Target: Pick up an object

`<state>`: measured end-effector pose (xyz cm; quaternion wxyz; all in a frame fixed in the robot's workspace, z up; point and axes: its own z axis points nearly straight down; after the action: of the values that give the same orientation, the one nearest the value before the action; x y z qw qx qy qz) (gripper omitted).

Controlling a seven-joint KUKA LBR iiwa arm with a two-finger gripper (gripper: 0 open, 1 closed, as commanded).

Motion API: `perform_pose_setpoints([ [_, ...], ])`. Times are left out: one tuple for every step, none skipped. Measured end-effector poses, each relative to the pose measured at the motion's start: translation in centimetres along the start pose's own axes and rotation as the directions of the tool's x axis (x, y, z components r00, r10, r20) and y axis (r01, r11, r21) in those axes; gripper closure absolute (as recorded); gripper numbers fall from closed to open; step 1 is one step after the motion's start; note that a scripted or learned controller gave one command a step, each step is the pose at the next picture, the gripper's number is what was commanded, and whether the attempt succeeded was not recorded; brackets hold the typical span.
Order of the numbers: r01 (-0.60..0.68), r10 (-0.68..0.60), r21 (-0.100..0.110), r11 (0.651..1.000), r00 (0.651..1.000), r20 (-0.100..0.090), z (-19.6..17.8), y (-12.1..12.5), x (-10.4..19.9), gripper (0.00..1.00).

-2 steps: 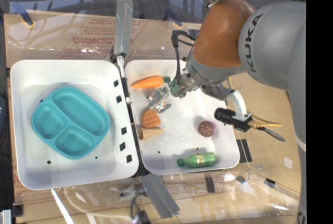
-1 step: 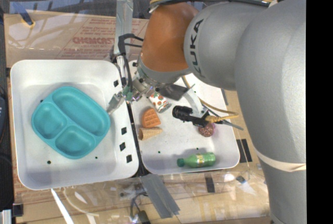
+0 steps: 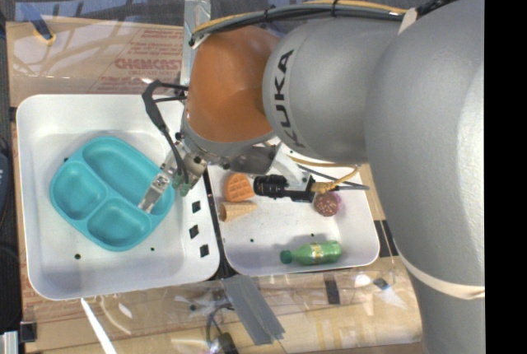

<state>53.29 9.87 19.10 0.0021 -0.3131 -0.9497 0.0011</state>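
Fingers down over the right edge of a teal, three-compartment plastic tray, metal tips seeming to straddle or touch its rim; whether spread or pinched, cannot tell, since the tips blur together against the plastic. No clear sign of anything held between them.

Tray lying flat in the left shallow white bin, filling much of its middle. Probably light and stiff, with a smooth, somewhat slippery surface; the raised rim the likeliest place to take hold, one finger inside a compartment and one outside. A thin rim grip likely to let the tray swing or slip free once lifted.

Further out, in the right white bin: a waffle-patterned orange toy cone piece just beside a plain tan cone, a black-handled tool lying across the middle, a small dark red round thing, and a green plastic bottle on its side near the front wall. All small and likely light; the bottle round and apt to roll.

Much of the right bin's rear hidden beneath the grey arm with its orange band. Black tool's far end lost under the arm. Exact nature of the red thing hard to make out. Table around the bins covered in taped cardboard.
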Motion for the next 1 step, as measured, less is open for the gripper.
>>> perform_pose_setpoints([
  [0.251,-0.251,0.000,0.968,0.968,0.001,-0.82,-8.42,-5.74,0.00],
])
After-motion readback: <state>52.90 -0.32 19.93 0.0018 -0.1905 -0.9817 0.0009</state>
